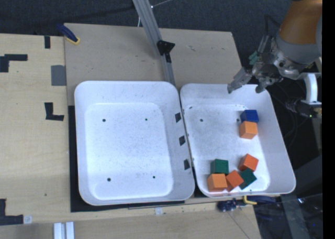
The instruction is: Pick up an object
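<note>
My gripper (pixel 246 86) hangs above the far edge of the right bin (pixel 209 128), its two fingers spread apart with nothing between them. Below it in that bin lie a blue cube (pixel 250 115) and an orange cube (pixel 248 129) touching each other. Near the bin's front edge sits a cluster: a green cube (pixel 220 166), an orange cube (pixel 216 182), a red-orange cube (pixel 234 179), another orange cube (pixel 249 162) and a dark green cube (pixel 247 178).
The left bin (pixel 128 138) stands beside the right one on the wooden bench. A slanted metal bar (pixel 149 20) runs from the top down to the gap between the bins. Cables hang at the right.
</note>
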You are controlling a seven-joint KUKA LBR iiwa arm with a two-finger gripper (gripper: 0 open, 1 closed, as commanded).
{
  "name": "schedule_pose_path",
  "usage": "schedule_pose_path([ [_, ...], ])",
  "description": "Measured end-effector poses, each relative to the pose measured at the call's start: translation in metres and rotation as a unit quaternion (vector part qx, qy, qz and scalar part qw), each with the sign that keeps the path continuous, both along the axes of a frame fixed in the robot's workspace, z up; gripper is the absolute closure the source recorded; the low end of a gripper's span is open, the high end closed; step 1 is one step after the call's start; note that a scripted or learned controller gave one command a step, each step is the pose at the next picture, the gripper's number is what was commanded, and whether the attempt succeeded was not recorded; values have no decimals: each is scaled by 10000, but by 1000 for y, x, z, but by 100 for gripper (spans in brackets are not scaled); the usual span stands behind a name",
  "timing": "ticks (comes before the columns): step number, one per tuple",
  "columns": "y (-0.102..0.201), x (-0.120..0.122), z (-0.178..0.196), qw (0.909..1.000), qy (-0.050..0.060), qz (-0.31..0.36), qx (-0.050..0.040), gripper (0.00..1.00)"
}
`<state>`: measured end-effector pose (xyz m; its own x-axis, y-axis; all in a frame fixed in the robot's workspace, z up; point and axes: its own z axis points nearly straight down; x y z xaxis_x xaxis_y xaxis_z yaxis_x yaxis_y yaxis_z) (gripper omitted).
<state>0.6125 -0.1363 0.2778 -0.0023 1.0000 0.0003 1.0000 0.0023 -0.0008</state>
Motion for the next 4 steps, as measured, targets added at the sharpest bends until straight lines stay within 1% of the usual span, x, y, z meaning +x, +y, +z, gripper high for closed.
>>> schedule_pose_path([
  [1,0,0,0,10000,1,4,-1,0],
  [2,-5,6,-49,10000,26,-5,-7,0],
  [4,-15,-9,-147,10000,31,-6,-4,0],
])
